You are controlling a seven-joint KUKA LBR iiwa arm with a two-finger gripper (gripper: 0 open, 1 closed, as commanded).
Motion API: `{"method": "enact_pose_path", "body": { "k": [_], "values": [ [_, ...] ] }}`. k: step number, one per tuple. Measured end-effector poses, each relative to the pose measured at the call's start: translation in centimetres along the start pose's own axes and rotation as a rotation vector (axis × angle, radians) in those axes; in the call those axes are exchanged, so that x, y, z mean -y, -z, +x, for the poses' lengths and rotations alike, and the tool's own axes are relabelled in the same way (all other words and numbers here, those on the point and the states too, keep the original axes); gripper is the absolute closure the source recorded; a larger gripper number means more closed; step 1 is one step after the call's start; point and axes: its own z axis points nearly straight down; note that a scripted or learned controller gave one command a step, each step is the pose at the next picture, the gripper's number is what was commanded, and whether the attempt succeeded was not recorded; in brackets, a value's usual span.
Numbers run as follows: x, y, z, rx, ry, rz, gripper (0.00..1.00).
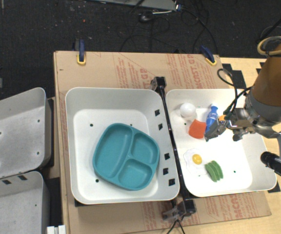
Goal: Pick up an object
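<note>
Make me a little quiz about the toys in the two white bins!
1. True or false: the teal divided tray lies in the left bin.
2. Which toy lies nearest the fried egg? A) white ball B) green vegetable C) blue bottle
3. Fill in: the orange toy sits in the ____ bin, close to the gripper.

Key
1. True.
2. B, the green vegetable, just right of and below the egg.
3. Right.
</note>
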Motion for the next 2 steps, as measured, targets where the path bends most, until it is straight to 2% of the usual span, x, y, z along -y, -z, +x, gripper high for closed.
{"method": "enact_pose_path", "body": {
  "k": [1,2],
  "values": [
    [-0.2,0.6,0.0,0.002,0.003,-0.012,0.0],
    [-1.0,-5.2,0.6,0.001,0.001,-0.009,0.0]
  ]
}}
